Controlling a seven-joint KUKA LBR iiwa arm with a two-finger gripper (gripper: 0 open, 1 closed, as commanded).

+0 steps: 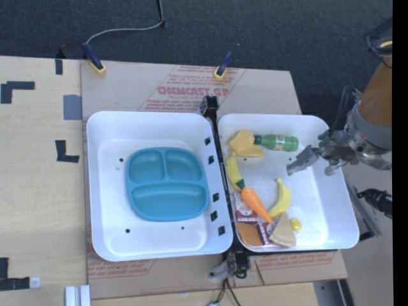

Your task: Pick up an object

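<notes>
Two white bins side by side on cardboard sheet [185, 91]. Left bin [102, 171] holds blue divided plate [168, 183]. Right bin [331, 215] holds green bottle [277, 143], yellow block [244, 143], carrot [255, 203], banana [282, 198], sandwich wedge [282, 233]. Gripper [317, 160] over right bin's right side, fingers spread, nothing between them.

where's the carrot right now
The carrot lies in the right bin, toward its left side, between the small banana by the divider and the bigger banana, just above the sandwich wedge.
</notes>
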